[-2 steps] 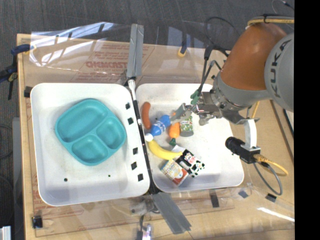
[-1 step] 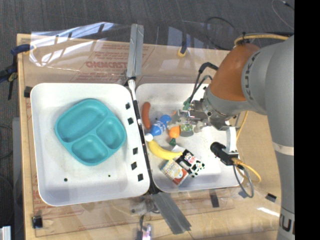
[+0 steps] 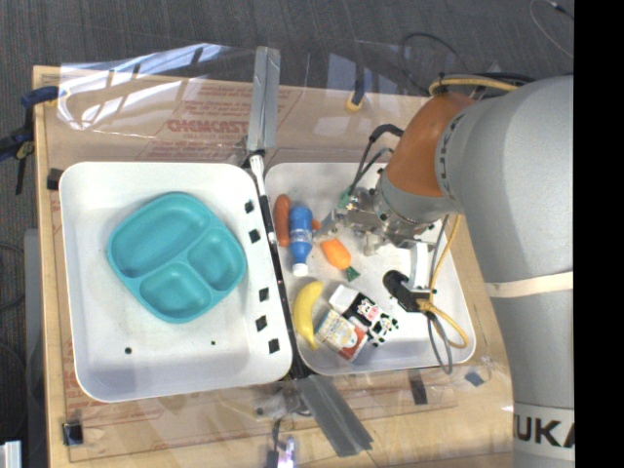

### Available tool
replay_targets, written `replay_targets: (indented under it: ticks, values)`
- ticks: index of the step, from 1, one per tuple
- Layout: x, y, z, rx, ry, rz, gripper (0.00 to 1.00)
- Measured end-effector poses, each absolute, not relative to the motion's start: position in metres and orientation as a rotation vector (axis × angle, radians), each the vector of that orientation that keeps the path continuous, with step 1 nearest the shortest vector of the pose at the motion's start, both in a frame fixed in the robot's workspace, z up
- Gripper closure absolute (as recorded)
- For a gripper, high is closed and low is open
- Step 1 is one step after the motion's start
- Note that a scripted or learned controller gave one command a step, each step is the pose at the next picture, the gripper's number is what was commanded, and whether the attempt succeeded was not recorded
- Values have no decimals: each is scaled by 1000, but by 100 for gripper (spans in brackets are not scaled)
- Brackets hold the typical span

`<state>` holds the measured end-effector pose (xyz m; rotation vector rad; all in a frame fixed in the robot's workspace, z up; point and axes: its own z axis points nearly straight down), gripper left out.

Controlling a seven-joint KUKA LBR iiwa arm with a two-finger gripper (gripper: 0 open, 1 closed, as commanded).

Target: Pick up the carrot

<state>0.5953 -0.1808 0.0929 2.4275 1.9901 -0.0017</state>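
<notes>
Grey arm [image 3: 517,174] fills the frame's right, its gripper [image 3: 366,214] hovering over the right bin [image 3: 458,344] just beside the carrot [image 3: 335,253] at centre, finger spread untellable, so this looks like the approach, next needing a descent onto it.

The arm [image 3: 487,164] covers the right bin's [image 3: 322,178] far right corner and runs off the right edge. The gripper [image 3: 375,224] sits under the wrist, so its 2 fingers cannot be made out. The carton's [image 3: 338,331] print (near the banana [image 3: 308,310]) is too small to read.
</notes>
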Motion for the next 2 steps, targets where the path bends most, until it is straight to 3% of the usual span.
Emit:
replay_targets:
  ticks: [1, 2]
  values:
    - [595, -180, 100, 2428, 1997, -5, 100]
    - [575, -200, 217, 2455, 1963, -3, 100]
